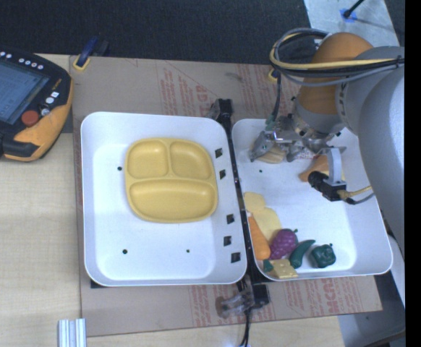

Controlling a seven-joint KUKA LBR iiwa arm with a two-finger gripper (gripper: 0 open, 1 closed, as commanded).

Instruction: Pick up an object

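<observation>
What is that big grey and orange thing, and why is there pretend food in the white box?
That is a robot arm, seen by a camera looking down from above. It reaches in from the right. At its end is a gripper with two fingers for grabbing things; it hangs low over the right white bin. I can't tell if it holds anything. That bin has toy food: a carrot, purple grapes, a green pepper and yellow pieces. The left white bin holds a yellow divided plate. The robot's job is picking one toy up.

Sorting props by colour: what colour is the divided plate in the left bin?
Pale yellow divided plate, camera view.
</observation>
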